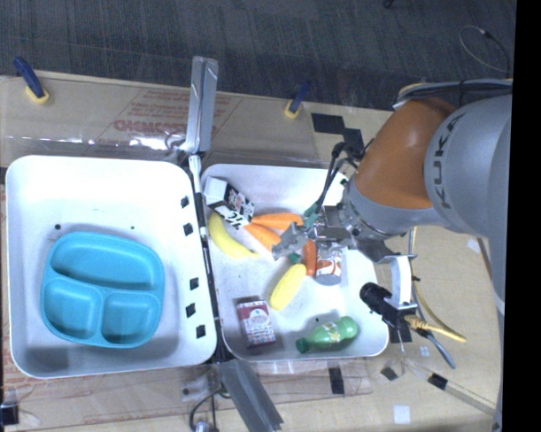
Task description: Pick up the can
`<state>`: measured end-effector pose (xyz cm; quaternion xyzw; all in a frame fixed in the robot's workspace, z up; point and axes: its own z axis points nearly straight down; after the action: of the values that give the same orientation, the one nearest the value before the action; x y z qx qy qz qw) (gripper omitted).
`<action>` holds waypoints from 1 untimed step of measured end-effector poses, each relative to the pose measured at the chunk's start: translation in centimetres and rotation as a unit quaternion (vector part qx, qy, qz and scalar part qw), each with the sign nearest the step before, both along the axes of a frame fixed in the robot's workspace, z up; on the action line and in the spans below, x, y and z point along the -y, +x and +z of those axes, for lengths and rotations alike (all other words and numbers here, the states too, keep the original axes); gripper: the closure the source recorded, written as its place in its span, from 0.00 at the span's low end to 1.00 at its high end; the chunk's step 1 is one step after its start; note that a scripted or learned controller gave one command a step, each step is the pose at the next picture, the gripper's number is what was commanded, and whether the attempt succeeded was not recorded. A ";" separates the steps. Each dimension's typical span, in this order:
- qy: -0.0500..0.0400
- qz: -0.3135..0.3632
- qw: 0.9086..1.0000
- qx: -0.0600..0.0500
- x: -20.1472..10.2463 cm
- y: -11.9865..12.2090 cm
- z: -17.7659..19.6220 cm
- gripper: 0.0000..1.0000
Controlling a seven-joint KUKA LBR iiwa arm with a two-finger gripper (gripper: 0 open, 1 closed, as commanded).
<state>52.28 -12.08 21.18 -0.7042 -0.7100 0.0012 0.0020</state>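
Can (328, 265) sits in the right bin (360, 183), orange-and-white, apparently upright. Gripper (310, 241) hangs directly at its upper-left edge, touching or nearly so; how far the fingers are spread cannot be told.

Crowded around the can: yellow corn (287, 286) just left, carrot (272, 225) and banana (227, 237) further left, green bottle (329, 335) below, red box (255, 321) lower-left. Corn and carrot crowd the approach.
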 end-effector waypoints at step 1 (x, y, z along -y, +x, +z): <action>0.000 0.086 0.996 0.000 3.7 -3.2 -1.3 0.00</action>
<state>49.07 -15.76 19.90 -0.6406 -0.7679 0.0008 0.0019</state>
